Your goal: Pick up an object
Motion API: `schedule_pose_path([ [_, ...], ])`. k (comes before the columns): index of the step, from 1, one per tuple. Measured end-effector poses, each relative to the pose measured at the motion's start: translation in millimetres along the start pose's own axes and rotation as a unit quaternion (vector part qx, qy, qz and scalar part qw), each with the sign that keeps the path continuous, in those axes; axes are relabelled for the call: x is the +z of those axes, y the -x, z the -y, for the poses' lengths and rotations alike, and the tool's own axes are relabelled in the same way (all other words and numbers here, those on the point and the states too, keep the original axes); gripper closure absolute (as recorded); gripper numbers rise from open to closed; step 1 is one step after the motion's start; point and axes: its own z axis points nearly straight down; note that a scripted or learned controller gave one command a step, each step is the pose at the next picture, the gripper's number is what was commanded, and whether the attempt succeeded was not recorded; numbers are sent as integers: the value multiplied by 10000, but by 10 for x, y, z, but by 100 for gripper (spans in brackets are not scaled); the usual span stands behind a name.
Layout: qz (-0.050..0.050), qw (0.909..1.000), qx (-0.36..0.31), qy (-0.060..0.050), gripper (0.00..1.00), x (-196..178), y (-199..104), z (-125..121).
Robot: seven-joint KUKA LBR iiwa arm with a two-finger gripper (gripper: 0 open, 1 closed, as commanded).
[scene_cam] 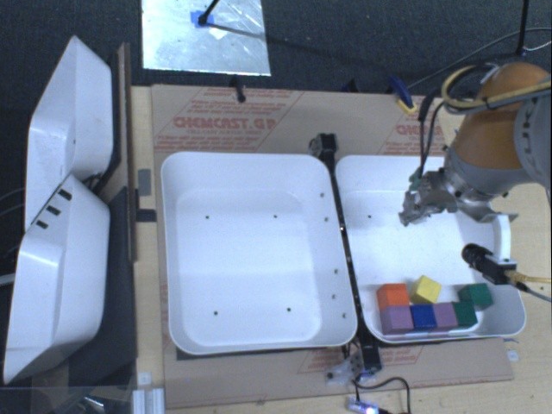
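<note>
A grey arm with an orange band reaches in from the right edge of the worktop (285, 115), its pincer (412, 210) hanging over the bare upper part of the right-hand white bin (371, 188); whether the pincer is spread or pressed together cannot be told from this slanted overhead view, and nothing can be seen between its tips. The objects for picking lie well apart from it, gathered along the near wall of the same bin, toward the worktop's near right corner. An orange block (393, 295) sits beside a tilted yellow block (425, 289), and just in front of them runs a row along the bin's near wall: a purple block (396, 318), a blue block (423, 316), a second purple block (444, 315) and a green block (465, 314). Another green block (475, 296) rests just behind the right end of that row. The left-hand white bin (259, 179) lies side by side with the right one, their inner walls almost touching at the middle of the worktop. All the blocks lie below and a little to the right of the pincer in the camera view.
</note>
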Motion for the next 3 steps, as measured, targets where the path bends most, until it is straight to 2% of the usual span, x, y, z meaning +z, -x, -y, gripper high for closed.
schedule_pose_path([
  [1,-2,10000,-3,-2,100,-568,-61,59],
  [2,0,10000,2,0,100,-1150,27,27],
  [3,-6,10000,-16,-27,100,-1054,-394,78],
])
